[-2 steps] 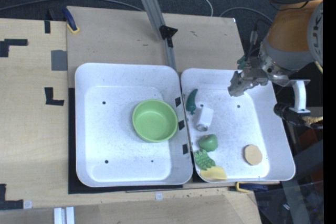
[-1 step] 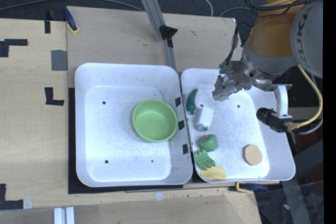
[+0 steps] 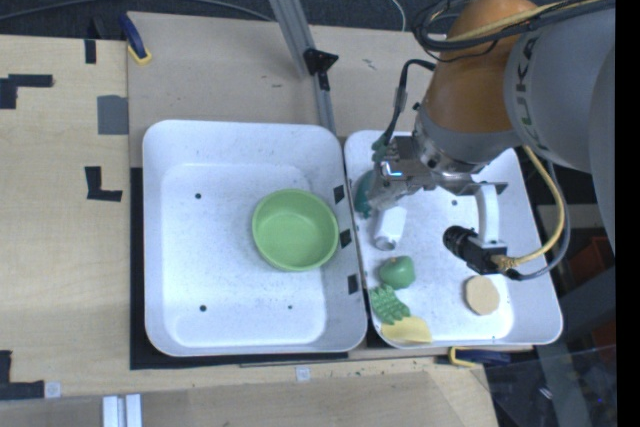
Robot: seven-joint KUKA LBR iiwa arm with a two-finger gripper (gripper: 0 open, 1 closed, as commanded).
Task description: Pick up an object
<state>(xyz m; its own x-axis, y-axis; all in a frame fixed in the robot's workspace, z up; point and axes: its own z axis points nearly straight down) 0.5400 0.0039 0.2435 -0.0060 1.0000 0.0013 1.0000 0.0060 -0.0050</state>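
Note:
My gripper point(image 3: 386, 211) hangs low over the left part of the right bin point(image 3: 528, 215), near the wall shared with the left bin. Just below it in the view lies a small green rounded object point(image 3: 398, 271). Closer to the front lie a green ridged piece point(image 3: 388, 303) and a yellow piece point(image 3: 413, 330). A tan round disc point(image 3: 483, 295) rests at the front right of that bin. A teal item point(image 3: 362, 198) shows beside the gripper's left side. The arm's wrist hides the back of the right bin.
A light green bowl point(image 3: 295, 230) sits in the left bin point(image 3: 180, 165), right of its middle. A black part with a yellow cable point(image 3: 470, 248) hangs by the arm over the right bin. A grey pole point(image 3: 290, 5) slants down to the bins' back edge.

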